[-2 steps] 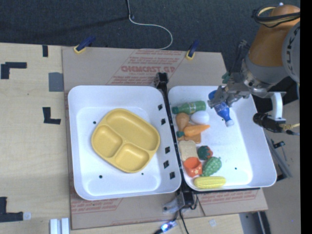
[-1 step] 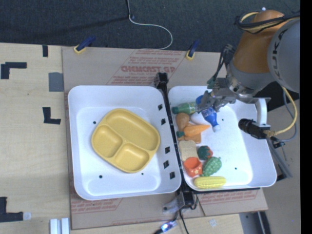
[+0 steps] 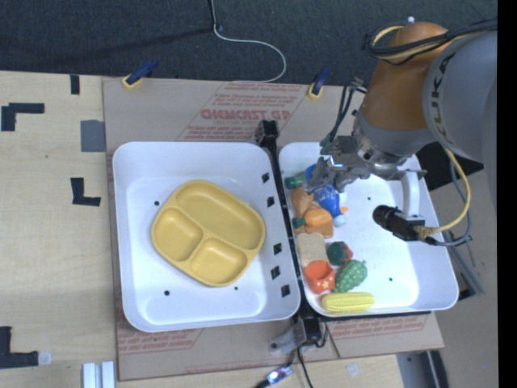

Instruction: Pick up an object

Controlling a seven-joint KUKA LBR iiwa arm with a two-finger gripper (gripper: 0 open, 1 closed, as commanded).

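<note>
My gripper [image 3: 326, 178] hangs over the upper left part of the right bin [image 3: 420, 285], just above a blue toy [image 3: 331, 200]. Below the blue toy lie an orange-brown piece [image 3: 317, 221] and a tan bread slice [image 3: 309, 247]. Further down are a dark green and red piece [image 3: 338, 252], an orange-red tomato [image 3: 319, 276], a green bumpy fruit [image 3: 352, 275] and a yellow corn cob [image 3: 347, 301]. A small teal item [image 3: 294, 182] sits at the bin's left wall, beside the gripper. Nothing is visibly held.
The left bin [image 3: 137, 176] holds a yellow divided plate [image 3: 208, 231]. A black cable connector [image 3: 397, 221] hangs off the arm over the right bin's middle. The divider between the bins [image 3: 281, 217] runs close to the toys.
</note>
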